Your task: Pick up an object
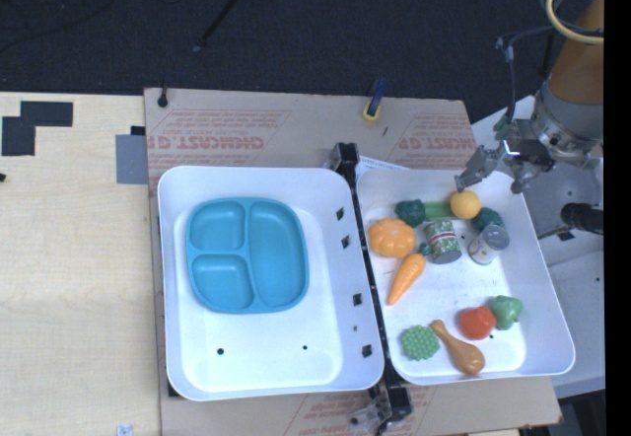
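- Up at the far right, the tool (498,166) hangs over the right bin's (552,326) far edge; whether its fingers are apart, I cannot tell.
- Just beside it lies a lemon (465,204).
- A blue plate (246,256) sits in the left bin (177,326).

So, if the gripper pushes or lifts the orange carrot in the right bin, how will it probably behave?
The carrot looks like a smooth, rigid plastic toy, so probably stiff and light. Its tapered, rounded body may roll or pivot when pushed, and could slip from the fingers. It lies close to the orange pumpkin and the small can, which a push might disturb.
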You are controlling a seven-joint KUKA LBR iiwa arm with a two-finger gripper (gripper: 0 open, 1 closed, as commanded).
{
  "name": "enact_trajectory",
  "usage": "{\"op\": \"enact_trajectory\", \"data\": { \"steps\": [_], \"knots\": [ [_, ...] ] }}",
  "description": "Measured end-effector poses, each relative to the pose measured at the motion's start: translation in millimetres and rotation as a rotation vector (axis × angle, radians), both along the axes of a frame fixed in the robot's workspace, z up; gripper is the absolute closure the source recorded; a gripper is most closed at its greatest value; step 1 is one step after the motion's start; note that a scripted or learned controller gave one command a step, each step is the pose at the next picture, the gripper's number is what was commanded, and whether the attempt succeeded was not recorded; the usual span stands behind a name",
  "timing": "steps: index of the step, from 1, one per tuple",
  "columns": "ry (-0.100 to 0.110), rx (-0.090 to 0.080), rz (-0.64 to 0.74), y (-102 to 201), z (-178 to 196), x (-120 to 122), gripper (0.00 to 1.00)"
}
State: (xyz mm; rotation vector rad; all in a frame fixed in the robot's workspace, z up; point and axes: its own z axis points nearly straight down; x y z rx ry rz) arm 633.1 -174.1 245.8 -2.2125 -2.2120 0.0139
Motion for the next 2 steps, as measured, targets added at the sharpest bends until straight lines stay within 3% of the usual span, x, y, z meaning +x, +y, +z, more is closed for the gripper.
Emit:
{"op": "enact_trajectory", "data": {
  "steps": [1, 2],
  "knots": [
    [-0.012, -0.003, 0.002, 0, 7, 2, 0.00],
    [-0.006, -0.001, 0.002, -1, -39, 4, 0.00]
  ]
}}
